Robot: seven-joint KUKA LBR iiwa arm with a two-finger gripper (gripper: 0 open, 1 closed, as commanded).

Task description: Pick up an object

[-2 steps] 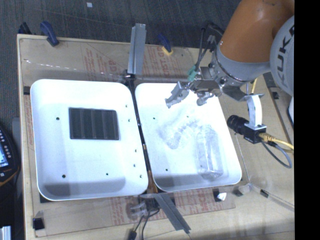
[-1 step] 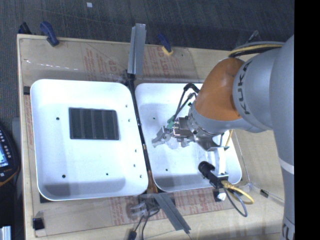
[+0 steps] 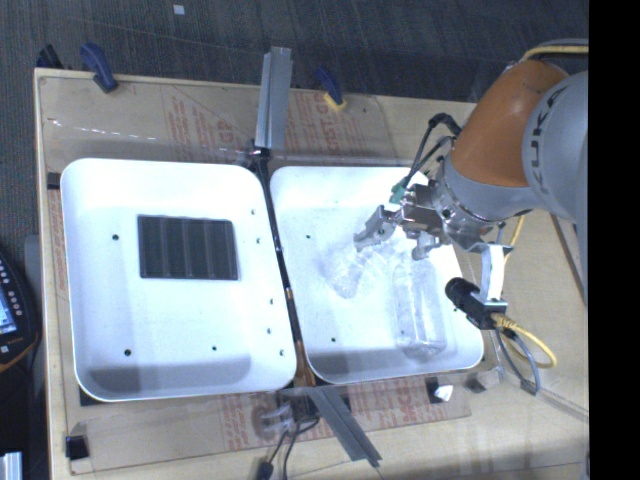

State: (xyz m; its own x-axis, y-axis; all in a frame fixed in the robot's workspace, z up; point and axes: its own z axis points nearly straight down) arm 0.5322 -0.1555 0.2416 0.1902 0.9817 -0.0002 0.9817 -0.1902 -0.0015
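Right white bin [image 3: 330, 368]: clear, see-through plastic bottle [image 3: 418, 313] beneath open tool [image 3: 397, 236].

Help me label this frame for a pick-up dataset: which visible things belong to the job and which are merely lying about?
Belonging to the job:
- two-finger gripper on the grey arm
- clear plastic bottle lying in the right white bin
- crumpled clear plastic piece beside it

Just lying about:
- dark ribbed rectangular tray in the left white bin
- blue clamps at the bench's far edge
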